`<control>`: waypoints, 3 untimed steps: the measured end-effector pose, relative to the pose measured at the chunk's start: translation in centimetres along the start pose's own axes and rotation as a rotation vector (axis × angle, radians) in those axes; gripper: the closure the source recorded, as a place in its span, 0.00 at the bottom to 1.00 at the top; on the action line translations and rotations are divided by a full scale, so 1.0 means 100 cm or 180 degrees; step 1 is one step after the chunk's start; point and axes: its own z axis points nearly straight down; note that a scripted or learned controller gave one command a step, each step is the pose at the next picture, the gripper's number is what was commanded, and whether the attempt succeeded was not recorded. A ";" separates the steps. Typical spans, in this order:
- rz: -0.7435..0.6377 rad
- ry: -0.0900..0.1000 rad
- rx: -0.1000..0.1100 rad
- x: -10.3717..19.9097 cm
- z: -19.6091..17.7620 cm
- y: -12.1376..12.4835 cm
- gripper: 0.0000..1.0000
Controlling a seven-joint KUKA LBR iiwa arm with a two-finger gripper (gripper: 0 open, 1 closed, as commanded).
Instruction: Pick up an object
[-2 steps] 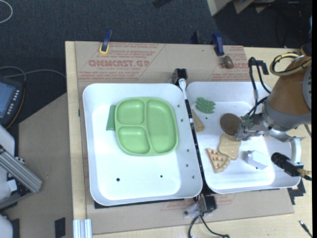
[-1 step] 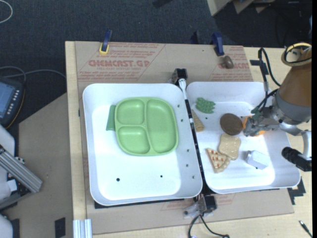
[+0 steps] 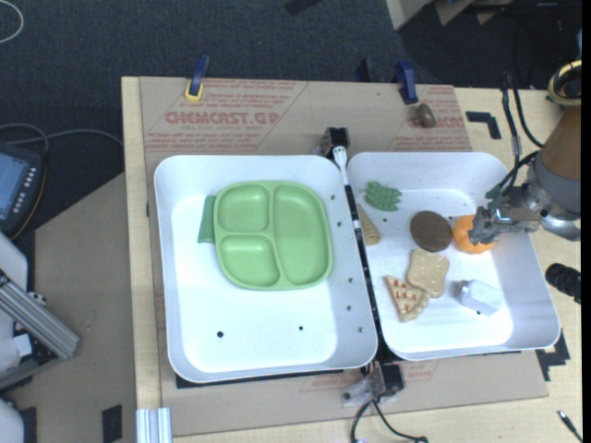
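We see an orange object [image 3: 474,238] in the right bin [image 3: 517,326], directly at the tip of the pincer [image 3: 487,226], which comes in from the right and partly covers it; we cannot tell whether the pincer grasps it or merely rests against it. Just left of the pincer lies a brown round disc [image 3: 430,231], touching or nearly touching the orange object. Below and left of the pincer sit a tan bread-like slice [image 3: 428,272] and a waffle-patterned wedge [image 3: 404,297], with a small white-grey piece [image 3: 476,294] below it. Farther left and slightly above we find a green leafy item [image 3: 381,196] and a tan stub [image 3: 369,230] by the bin's wall. Well away to the left, the left bin [image 3: 185,321] holds a green divided plate [image 3: 273,234]. The orange object's shape is hard to make out.
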 end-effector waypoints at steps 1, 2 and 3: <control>-0.0003 0.0001 -0.0001 0.000 -0.039 0.001 1.00; -0.0016 0.0007 0.0004 0.049 -0.048 0.023 1.00; -0.0017 0.0013 0.0019 0.103 -0.047 0.029 1.00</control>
